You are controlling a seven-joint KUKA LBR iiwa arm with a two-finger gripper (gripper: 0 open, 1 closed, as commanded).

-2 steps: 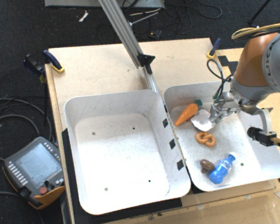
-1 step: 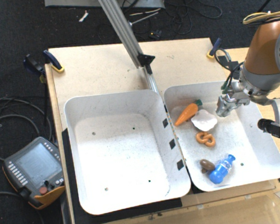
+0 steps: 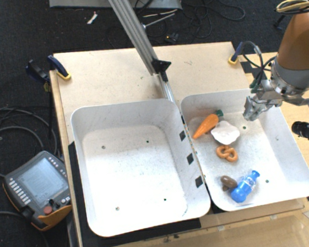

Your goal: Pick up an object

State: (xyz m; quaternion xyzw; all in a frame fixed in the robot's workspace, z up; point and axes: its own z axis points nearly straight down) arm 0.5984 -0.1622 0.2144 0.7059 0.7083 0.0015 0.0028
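The bench is carrying two shallow white bins side by side, and the arm is reaching in from the right over the right-hand bin. The left-hand bin is lying beside it, their rims meeting along the middle.

The objects are all sitting in the right-hand bin, gathered toward its left and middle, which is probably leaving the arm room to come down from the right. The pincer is hovering over the bin's upper part, just right of the cluster, gripping nothing; whether it is released or clenched I cannot tell at this size.

The carrot is lying nearest the pincer's level, its long axis running diagonally, green top pointing up-right and its tip down-left toward the bins' shared rim. A white lump is resting just below it, touching or nearly so. The blue bottle is lying low in the bin, its long axis tilted, cap end pointing up-right. The pretzel-shaped piece is lying between lump and bottle, and a small brown thing is sitting against the bottle's left end.
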